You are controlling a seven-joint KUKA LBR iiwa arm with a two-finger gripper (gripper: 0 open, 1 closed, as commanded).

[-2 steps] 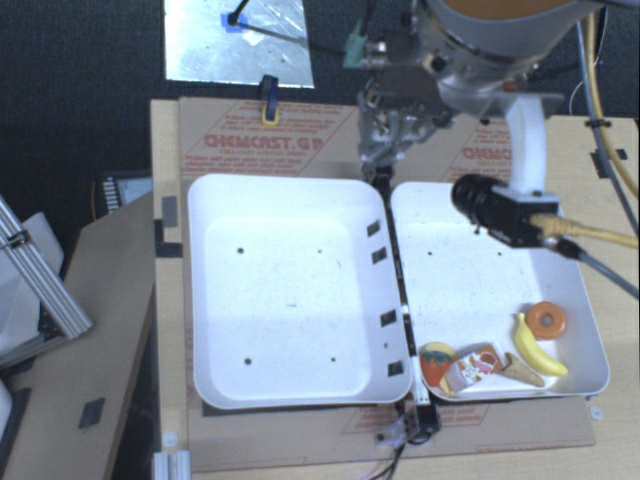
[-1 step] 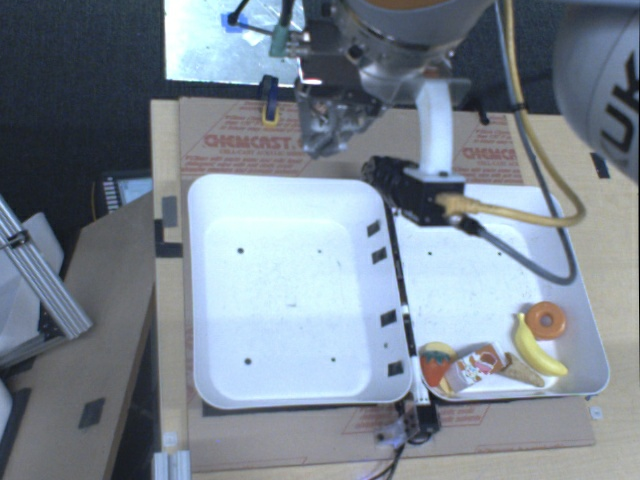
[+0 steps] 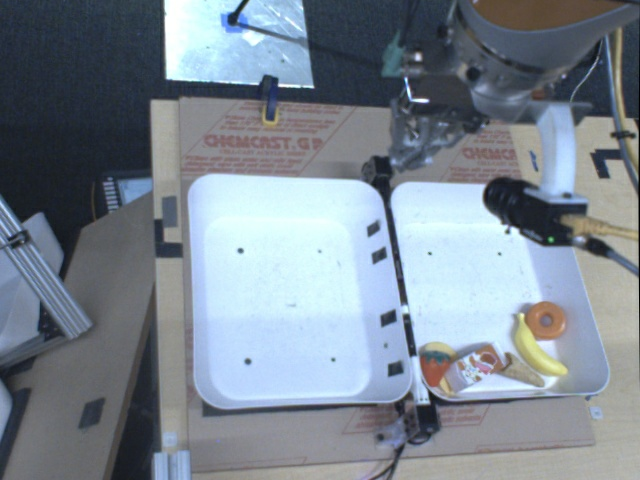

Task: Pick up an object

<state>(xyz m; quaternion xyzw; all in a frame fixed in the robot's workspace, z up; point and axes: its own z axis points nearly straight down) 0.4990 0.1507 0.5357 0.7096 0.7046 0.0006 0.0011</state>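
gripper (image 3: 418, 148) above right bin's (image 3: 470, 258) far edge, grip state unclear | banana (image 3: 535, 346), orange donut (image 3: 546, 319) at near corner, well apart from it

Two white bins: left bin (image 3: 215, 203), right bin (image 3: 455, 208). One banana (image 3: 536, 349). One orange ring-shaped item (image 3: 546, 319). One red-orange rounded item (image 3: 436, 363). One red-and-white packet (image 3: 474, 366). One tan cone-like piece (image 3: 522, 372). Five loose items total, all near right corner of right bin. One foil sheet (image 3: 240, 28), far left.
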